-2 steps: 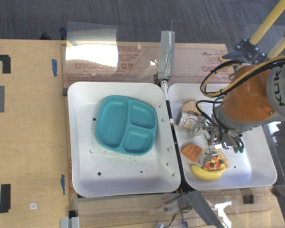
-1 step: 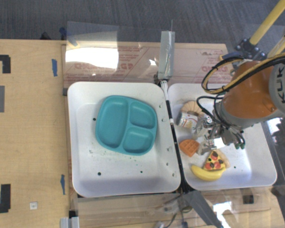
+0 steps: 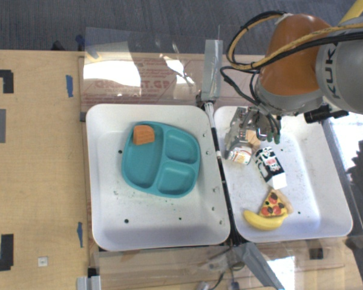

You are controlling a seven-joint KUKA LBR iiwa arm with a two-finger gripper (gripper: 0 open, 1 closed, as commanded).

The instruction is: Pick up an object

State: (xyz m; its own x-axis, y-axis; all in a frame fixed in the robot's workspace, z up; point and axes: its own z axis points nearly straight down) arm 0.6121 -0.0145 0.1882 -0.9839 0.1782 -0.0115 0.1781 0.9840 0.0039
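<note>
My gripper [image 3: 252,139] hangs low over the back left corner of the right bin [image 3: 333,222], open. A small tan and white item [image 3: 242,156] lies just below and between its fingers, resting on the bin floor. Just to its right lies a black and white carton [image 3: 270,165]. Nearer the front are a pizza slice [image 3: 274,204] and a yellow banana [image 3: 265,221], touching each other. The left bin [image 3: 109,222] holds a teal divided plate [image 3: 162,160] with an orange piece [image 3: 144,135] in its back left compartment.
The raised divider [image 3: 219,162] between the two bins runs close to the gripper's left side. A metal post [image 3: 211,71] stands behind the bins. The grey arm with its orange band [image 3: 293,53] and cables hangs over the right bin's back edge.
</note>
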